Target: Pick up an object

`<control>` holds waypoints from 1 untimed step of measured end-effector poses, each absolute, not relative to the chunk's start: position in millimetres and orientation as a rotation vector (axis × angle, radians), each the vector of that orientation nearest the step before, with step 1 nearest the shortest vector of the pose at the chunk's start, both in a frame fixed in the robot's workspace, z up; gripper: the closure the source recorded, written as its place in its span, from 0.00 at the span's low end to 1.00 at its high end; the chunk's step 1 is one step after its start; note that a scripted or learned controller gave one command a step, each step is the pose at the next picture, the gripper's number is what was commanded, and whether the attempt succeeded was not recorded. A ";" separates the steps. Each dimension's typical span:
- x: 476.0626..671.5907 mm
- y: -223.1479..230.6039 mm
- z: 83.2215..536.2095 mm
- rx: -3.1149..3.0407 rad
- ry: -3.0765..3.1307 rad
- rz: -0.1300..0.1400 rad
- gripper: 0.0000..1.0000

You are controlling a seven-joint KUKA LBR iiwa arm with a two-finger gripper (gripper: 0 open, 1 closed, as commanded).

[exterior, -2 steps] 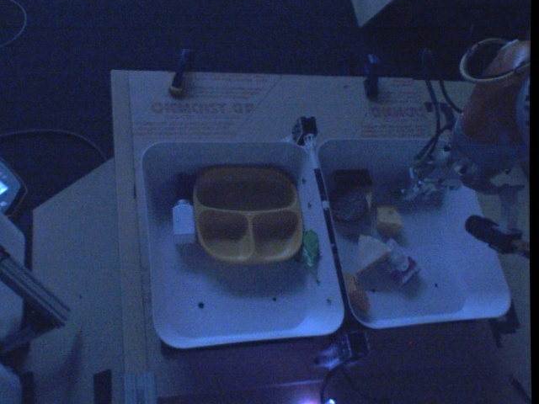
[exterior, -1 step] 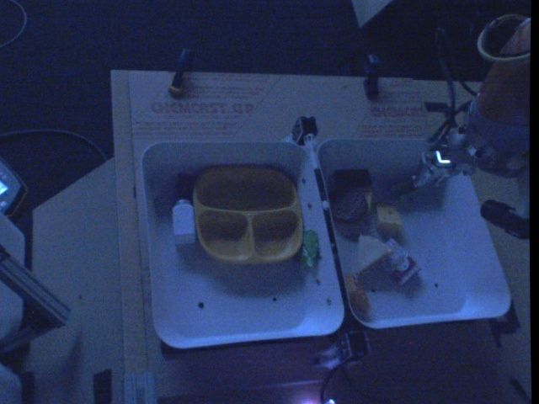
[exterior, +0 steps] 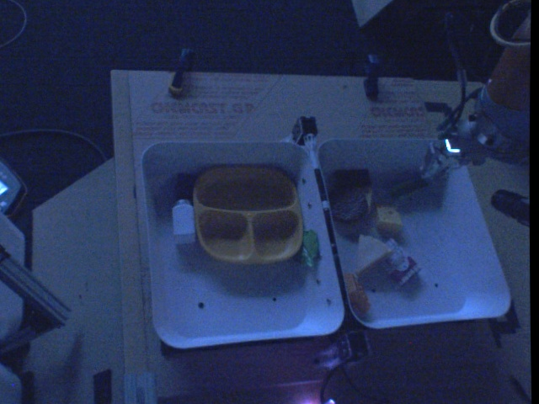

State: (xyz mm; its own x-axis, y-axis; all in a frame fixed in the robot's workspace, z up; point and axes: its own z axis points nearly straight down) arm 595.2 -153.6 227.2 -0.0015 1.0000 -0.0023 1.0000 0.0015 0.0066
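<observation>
The view is dim and blue. My gripper (exterior: 435,165) hangs over the back right part of the right bin (exterior: 455,234), with the orange-banded arm (exterior: 509,74) behind it at the right edge. Nothing is visibly in its grasp. Several small objects lie in the left half of this bin: a dark brown lump (exterior: 349,197), a yellow cube (exterior: 388,220), a white wedge (exterior: 369,252), a red and white packet (exterior: 403,268) and an orange piece (exterior: 358,298). The gripper stands apart from them, up and to the right of the yellow cube.
The left bin (exterior: 168,301) holds a yellow divided plate (exterior: 248,214), a small white bottle (exterior: 183,220) at its left and a green item (exterior: 311,247) at its right. Clamps (exterior: 179,74) stand at the bench's back edge.
</observation>
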 end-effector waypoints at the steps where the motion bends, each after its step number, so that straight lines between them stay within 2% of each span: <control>1: 576.1 -105.4 236.1 2.220 2.229 -0.001 1.00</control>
State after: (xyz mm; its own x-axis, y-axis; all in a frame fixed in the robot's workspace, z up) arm 576.1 -105.4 236.1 -0.0042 1.0000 0.0024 1.0000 0.0042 -0.0032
